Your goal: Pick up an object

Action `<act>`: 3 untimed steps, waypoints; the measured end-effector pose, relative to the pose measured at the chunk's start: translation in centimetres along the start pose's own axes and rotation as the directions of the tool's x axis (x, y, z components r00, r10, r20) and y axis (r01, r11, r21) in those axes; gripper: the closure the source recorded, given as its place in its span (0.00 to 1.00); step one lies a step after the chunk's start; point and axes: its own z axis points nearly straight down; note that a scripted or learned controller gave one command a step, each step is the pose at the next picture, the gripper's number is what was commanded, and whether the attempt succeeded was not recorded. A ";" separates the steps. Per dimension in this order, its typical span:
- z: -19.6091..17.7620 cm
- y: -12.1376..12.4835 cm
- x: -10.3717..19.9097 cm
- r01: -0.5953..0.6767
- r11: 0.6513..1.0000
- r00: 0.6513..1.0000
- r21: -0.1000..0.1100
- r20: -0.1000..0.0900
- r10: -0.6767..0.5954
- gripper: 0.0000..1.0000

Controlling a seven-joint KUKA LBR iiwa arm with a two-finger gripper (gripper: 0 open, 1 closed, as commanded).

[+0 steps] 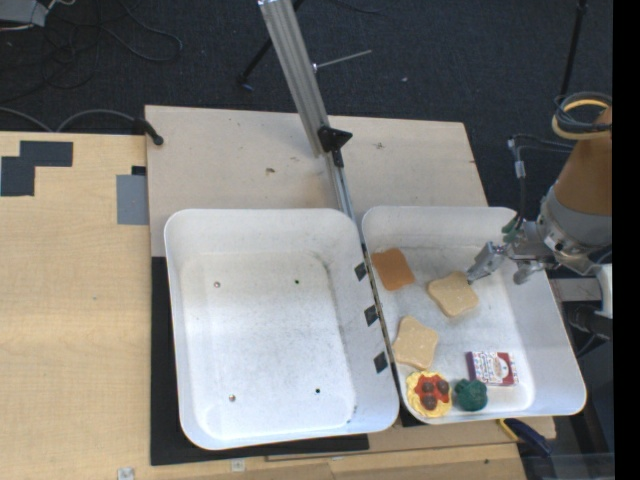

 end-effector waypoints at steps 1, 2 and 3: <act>6.2 -0.1 0.1 -0.002 1.000 1.000 -0.005 0.001 0.002 0.00; 6.3 0.1 0.1 -0.002 1.000 1.000 -0.008 0.001 0.002 0.00; 5.3 0.1 0.1 -0.003 1.000 1.000 -0.008 0.001 0.003 1.00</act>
